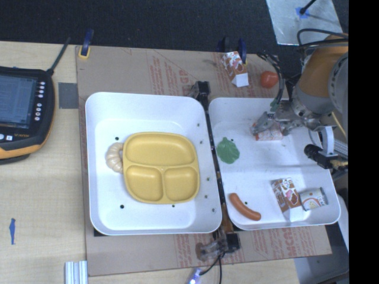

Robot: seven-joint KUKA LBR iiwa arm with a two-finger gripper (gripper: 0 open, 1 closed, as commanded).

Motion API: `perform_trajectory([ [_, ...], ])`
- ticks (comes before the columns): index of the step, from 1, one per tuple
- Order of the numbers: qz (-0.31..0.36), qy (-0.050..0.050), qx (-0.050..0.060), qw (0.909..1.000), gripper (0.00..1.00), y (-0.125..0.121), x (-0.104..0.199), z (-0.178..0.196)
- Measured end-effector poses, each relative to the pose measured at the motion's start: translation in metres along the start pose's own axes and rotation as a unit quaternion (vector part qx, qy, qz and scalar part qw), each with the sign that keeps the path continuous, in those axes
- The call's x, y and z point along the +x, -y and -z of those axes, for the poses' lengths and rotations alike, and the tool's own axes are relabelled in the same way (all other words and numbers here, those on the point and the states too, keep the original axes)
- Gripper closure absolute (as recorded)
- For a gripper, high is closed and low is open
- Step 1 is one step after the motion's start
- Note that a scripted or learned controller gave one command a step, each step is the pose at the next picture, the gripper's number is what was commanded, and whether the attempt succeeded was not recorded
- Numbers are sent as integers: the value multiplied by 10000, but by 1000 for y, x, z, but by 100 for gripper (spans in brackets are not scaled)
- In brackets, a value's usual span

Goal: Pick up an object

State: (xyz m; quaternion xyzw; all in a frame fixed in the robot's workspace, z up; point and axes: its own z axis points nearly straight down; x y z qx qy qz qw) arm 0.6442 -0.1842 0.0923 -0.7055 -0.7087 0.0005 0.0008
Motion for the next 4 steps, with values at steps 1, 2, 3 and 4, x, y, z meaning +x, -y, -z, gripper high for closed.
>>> perform_trajectory([
  [1,4,2,-4,10000,0,-12,-15,0],
  [2,13,3,8,10000,0,11,30,11],
  [3,6,2,0,10000,0,-12,6,0],
  [4,28,7,-2,10000,100,-13,6,11],
])
